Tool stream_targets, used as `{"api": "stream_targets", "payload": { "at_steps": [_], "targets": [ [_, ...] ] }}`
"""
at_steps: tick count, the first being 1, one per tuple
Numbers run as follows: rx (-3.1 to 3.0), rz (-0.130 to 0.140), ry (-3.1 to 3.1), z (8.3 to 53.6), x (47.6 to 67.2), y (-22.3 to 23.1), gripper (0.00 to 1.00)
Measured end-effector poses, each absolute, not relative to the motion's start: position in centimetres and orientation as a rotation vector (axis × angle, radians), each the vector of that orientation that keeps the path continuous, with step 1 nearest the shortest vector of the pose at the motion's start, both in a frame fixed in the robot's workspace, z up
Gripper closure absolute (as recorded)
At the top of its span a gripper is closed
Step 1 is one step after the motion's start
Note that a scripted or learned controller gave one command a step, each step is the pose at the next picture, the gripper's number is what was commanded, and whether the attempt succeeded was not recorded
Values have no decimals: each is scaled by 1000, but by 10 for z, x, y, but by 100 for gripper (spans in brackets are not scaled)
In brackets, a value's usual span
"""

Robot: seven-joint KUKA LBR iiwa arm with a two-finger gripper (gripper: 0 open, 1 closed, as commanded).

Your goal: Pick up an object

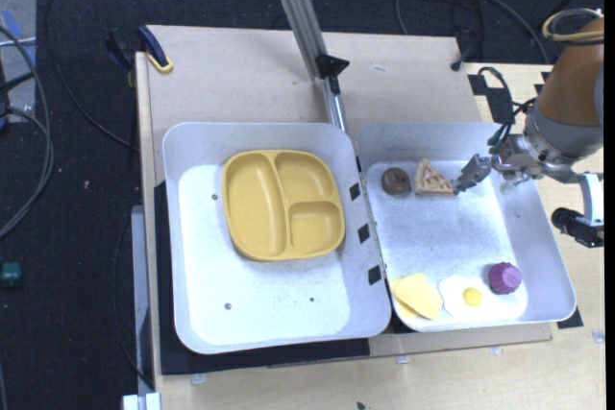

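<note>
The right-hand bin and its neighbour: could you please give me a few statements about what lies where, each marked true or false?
1. The yellow divided plate lies in the left bin. True.
2. The purple piece sits at the far end of the right bin, next to the brown round piece. False: it sits near the front right corner, beside the fried egg.
3. The hand is close to the sandwich wedge. True.
4. The yellow cheese slice lies on the divided plate. False: it lies in the right bin, beside the egg.
5. The wedge lies right of the brown piece. True.
</note>
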State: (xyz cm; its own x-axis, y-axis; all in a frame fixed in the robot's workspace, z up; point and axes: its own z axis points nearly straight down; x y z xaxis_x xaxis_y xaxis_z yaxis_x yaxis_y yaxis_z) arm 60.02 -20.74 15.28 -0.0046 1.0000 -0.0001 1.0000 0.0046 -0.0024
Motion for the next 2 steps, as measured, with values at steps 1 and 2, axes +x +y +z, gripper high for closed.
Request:
{"api": "stream_targets", "payload": {
  "at_steps": [1,2],
  "targets": [
    [-2214,3,-2225,109,605,-206,0],
    [-2216,0,-2230,122,606,-207,100]
  ]
}}
